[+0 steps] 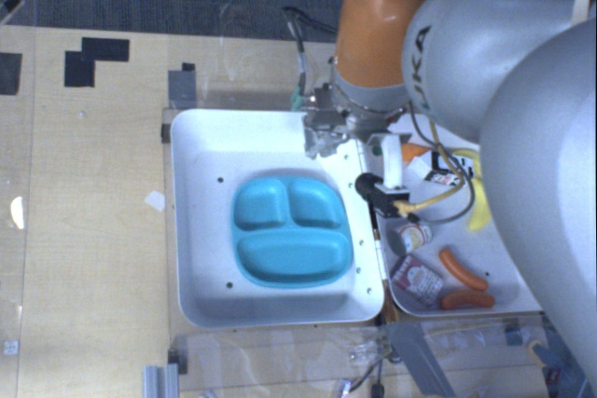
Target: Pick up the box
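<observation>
Two shallow white bins sit side by side on the pale bench (84, 228). The left bin (201, 200) holds a blue divided plate (291, 230) with three compartments, lying flat near the middle. The arm (485, 61) reaches in from the right, its orange band above the wrist, and covers much of the right bin (504, 261). The gripper (322, 140) hangs over the far rim of the left bin, just beyond the plate's far edge and apart from it; whether it stands wide or narrow cannot be told from this angle, and nothing is seen held in it.

The box (431, 165), white with orange and dark print, lies at the far end of the right bin, partly hidden under the arm and well to the right of the gripper. Nearer the camera in the same bin lie a small round tin (410, 236), a dark red and white packet (417, 280) and two sausages (462, 268), one just behind the other. A yellow curved piece (480, 205), looking like a banana, shows at the arm's edge
</observation>
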You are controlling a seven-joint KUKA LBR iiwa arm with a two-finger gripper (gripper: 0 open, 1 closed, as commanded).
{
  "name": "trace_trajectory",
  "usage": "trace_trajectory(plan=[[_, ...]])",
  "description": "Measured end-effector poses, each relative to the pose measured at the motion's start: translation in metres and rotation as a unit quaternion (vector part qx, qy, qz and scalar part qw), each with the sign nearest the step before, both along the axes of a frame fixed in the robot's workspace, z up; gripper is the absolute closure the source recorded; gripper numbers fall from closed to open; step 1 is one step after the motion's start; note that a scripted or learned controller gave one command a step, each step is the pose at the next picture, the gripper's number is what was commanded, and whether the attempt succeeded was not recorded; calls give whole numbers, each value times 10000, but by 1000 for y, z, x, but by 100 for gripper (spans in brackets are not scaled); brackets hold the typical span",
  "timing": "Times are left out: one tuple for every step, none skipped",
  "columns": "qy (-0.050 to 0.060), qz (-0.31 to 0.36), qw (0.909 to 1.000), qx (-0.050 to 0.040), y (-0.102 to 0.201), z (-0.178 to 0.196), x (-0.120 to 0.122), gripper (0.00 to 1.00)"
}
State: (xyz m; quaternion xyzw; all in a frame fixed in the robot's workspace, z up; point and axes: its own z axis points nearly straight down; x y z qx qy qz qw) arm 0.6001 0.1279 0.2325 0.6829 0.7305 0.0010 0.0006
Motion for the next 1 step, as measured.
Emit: trace_trajectory(plan=[[-22,867,9962,-5,-38,31,-6,100]])
